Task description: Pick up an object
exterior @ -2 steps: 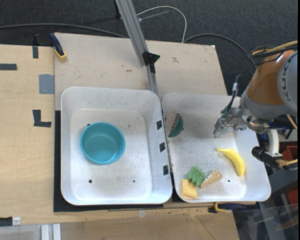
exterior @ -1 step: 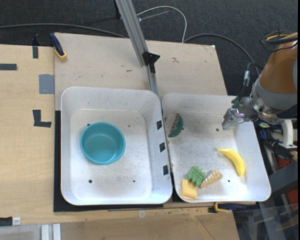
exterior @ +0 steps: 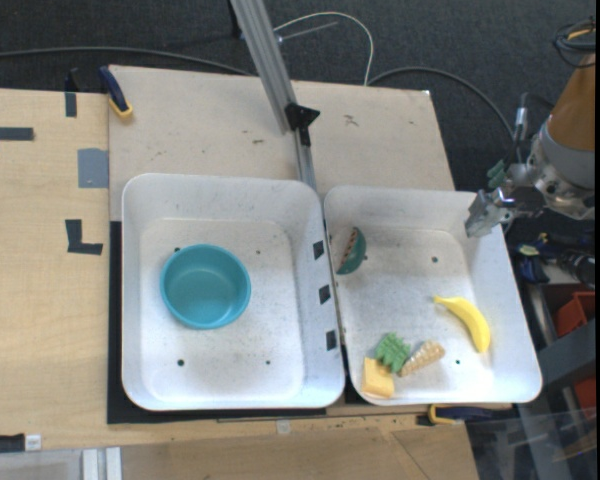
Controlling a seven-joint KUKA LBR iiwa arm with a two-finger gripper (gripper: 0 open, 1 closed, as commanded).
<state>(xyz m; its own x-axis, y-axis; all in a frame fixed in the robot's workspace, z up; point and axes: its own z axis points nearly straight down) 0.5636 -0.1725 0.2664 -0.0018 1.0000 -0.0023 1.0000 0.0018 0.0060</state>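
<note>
Camera view: fingers (exterior: 483, 215) over right bin (exterior: 515, 298) rim, spread unclear, cannot tell.

A yellow-handled clamp (exterior: 116, 94) grips the bench (exterior: 40, 218) (far-left corner of its pale board).

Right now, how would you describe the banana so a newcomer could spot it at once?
Look in the right bin, along its right side. The banana lies there alone, a curved yellow piece. Its neighbours, the green toy and yellow block, cluster at the near edge; it is the only long curved one.
</note>
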